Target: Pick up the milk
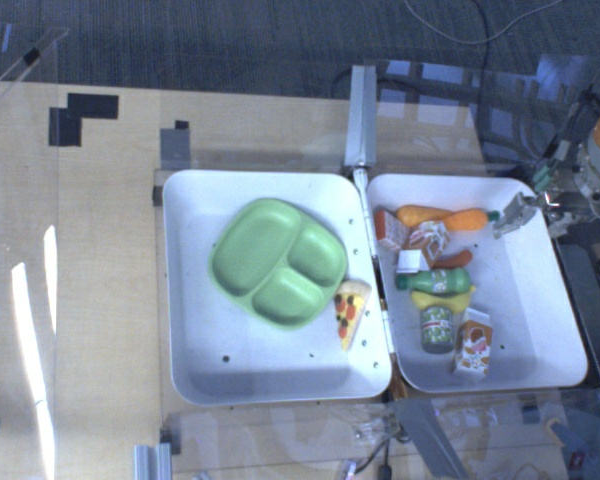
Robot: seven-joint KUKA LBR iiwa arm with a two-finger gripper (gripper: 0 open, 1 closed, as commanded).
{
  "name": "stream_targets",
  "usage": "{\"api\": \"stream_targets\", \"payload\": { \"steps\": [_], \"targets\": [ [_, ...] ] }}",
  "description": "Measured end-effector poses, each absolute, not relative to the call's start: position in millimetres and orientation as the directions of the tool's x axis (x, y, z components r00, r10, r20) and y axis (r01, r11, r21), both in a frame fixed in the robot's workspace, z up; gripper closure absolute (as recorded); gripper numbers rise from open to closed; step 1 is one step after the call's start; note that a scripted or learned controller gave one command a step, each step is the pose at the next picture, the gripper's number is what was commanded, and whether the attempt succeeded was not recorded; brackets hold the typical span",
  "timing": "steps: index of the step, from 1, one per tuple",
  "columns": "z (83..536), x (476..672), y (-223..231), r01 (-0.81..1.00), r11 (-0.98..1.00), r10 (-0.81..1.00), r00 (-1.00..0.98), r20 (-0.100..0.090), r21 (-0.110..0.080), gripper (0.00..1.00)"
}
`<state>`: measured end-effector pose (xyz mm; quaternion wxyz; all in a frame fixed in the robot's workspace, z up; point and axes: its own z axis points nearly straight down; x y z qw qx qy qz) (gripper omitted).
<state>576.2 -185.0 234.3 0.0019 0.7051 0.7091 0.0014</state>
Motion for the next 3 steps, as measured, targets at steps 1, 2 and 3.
{"api": "stream_targets", "payload": {
  "steps": [1, 2, 3],
  "targets": [
    [88.9, 553.4, -172.0, 1.000, -0.021, 1.000, 0.021, -0.001, 0.012, 0.00],
    [152.9, 582.1, -199.4, 0.999, -0.035, 0.999, 0.035, -0.002, 0.007, 0.00],
    [88.9, 527.8, -197.1, 0.975, 0.222, 0.975, -0.221, -0.004, 0.010, 0.00]
  ]
}}
